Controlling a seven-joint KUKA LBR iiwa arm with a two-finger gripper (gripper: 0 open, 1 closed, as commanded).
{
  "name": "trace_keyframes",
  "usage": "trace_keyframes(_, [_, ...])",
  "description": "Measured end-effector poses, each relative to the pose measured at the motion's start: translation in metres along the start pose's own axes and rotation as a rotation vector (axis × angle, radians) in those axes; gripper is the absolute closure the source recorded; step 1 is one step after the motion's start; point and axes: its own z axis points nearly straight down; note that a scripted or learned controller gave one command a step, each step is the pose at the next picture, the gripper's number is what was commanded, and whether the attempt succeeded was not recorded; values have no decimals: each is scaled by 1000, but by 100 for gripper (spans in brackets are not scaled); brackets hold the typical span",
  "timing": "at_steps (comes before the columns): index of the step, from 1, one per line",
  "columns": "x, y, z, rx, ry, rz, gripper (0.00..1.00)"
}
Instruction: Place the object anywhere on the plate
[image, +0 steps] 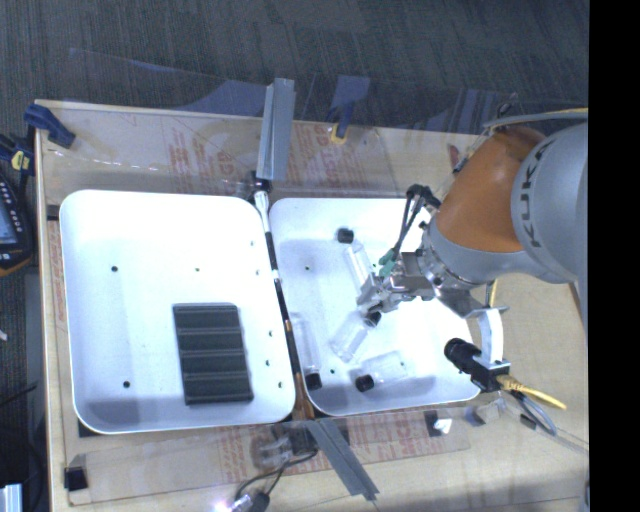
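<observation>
A dark ridged rectangular plate (211, 352) lies in the left bin (100, 230), toward its front. In the right bin (310, 240) lie three clear plastic vials with black caps. One vial (353, 258) is at the back, one (349, 338) in the middle, and one (384, 367) near the front wall. My gripper (374, 304) reaches down into the right bin between the back vial and the middle vial, close above the middle vial's upper end. I see nothing clearly held by it.
A small black piece (313, 380) sits by the right bin's front left corner. The raised divider between the bins (275, 290) separates the gripper from the plate. The grey and orange arm (500, 210) covers the right bin's right side.
</observation>
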Motion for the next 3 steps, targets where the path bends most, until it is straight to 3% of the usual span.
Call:
trace_keyframes(1, [46,61,-19,-1,1,244,100])
trace_keyframes(2, [97,101,-5,2,1,714,100])
trace_keyframes(3, [197,117,8,1,1,451,100])
